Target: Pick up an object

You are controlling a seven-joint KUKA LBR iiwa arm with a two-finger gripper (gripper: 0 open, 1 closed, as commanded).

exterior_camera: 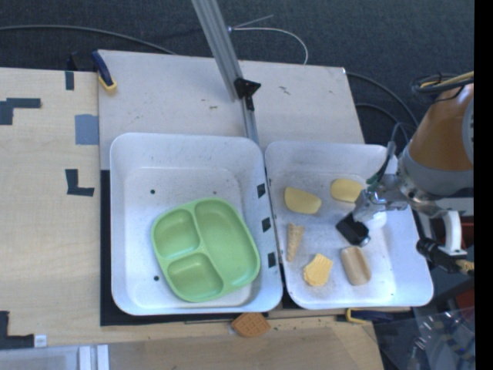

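Right bin (pixel 402 272): end effector (pixel 371 205) inside

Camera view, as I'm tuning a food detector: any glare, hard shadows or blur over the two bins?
Camera view: light is even and soft; no glare on the right bin; a thin shadow sits under the green plate; the yellow food pieces read slightly soft.

The bench (pixel 177 99) bears 2 white bins (pixel 117 230) side by side, a brown biscuit (pixel 250 325) in front.

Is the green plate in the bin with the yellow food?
No, the green plate lies in the neighbouring bin, apart from the yellow food.
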